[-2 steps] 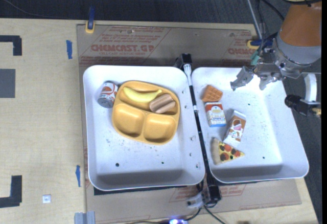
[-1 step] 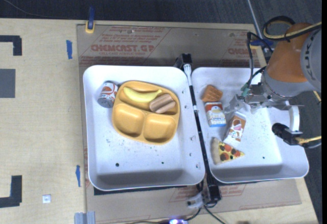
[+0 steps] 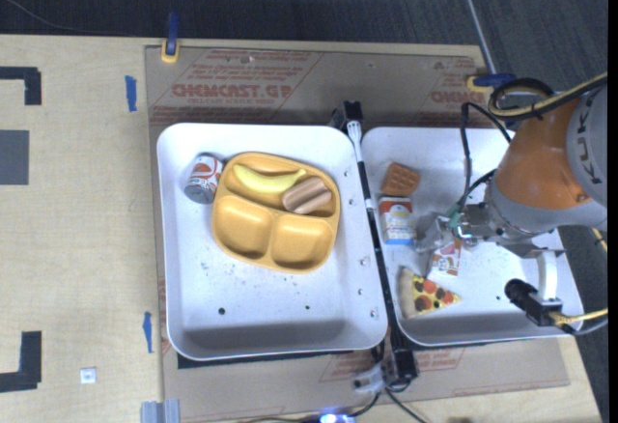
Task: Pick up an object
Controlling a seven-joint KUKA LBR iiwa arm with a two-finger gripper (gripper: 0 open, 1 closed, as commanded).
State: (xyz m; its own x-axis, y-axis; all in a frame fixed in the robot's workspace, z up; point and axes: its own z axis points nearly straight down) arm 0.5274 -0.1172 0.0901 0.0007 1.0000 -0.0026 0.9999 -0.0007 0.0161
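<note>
My jaws (image 3: pixel 452 230), state unclear, hung at right over crowded small packets (image 3: pixel 396 220), so I risked slipping.

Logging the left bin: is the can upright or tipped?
Tipped. The can lies on its side beside the yellow tray, its end showing.

the left bin (image 3: pixel 183 315) is crowded at its back by a yellow tray (image 3: pixel 261 233) and a can (image 3: pixel 202 178), with bare floor toward its front. in the right bin (image 3: pixel 483 332), a cracker (image 3: pixel 400 179), carton (image 3: pixel 396 220) and pizza slice (image 3: pixel 428 294) line the left side, and the arm (image 3: pixel 546 175) covers the right, leaving bare floor at the back.
</note>
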